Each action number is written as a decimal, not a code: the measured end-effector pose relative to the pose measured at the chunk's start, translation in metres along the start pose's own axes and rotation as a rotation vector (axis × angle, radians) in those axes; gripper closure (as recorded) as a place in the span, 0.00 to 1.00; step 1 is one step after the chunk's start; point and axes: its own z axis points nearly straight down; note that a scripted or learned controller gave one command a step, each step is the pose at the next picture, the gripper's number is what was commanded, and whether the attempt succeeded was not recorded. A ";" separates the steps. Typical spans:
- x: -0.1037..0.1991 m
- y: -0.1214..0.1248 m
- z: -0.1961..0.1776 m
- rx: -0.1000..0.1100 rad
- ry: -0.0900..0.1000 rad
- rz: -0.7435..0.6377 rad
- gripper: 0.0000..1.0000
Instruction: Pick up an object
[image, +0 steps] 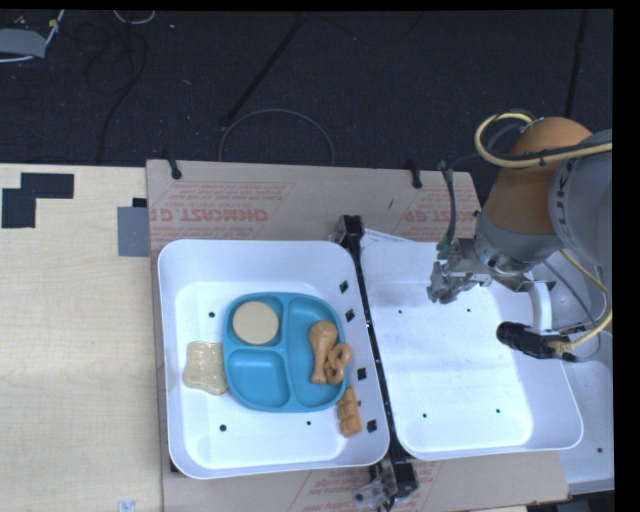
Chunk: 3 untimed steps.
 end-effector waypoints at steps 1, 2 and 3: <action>0.001 0.007 -0.045 0.002 0.001 -0.005 1.00; -0.001 0.013 -0.088 0.002 0.000 -0.005 1.00; 0.056 -0.002 -0.078 0.008 0.002 -0.007 1.00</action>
